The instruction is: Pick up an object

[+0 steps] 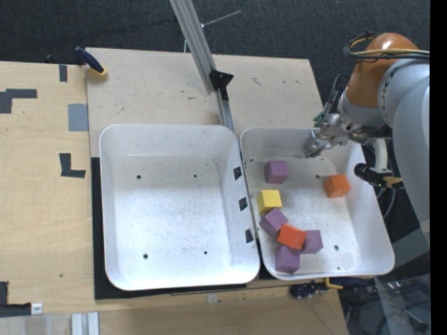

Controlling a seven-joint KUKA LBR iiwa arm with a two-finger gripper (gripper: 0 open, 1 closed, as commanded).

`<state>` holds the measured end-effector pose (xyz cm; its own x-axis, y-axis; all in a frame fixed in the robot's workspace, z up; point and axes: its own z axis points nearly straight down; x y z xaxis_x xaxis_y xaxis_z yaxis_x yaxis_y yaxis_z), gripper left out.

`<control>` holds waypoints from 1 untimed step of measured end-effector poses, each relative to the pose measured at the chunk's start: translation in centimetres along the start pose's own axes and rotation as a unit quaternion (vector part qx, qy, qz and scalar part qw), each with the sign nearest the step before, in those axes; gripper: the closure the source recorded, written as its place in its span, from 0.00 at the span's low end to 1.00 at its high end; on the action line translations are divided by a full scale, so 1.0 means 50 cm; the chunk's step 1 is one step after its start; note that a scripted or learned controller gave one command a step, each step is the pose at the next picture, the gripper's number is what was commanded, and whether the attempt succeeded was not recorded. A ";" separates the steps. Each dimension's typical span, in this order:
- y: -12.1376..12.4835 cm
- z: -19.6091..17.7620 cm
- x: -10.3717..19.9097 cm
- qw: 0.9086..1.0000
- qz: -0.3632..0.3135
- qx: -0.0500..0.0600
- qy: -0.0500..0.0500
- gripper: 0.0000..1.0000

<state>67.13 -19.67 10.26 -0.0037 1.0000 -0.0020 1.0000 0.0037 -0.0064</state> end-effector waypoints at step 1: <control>0.019 -0.095 0.001 1.000 0.001 -0.005 0.001 1.00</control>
<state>68.11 -19.61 15.00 -0.0018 1.0000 -0.0010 1.0000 0.0018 0.0046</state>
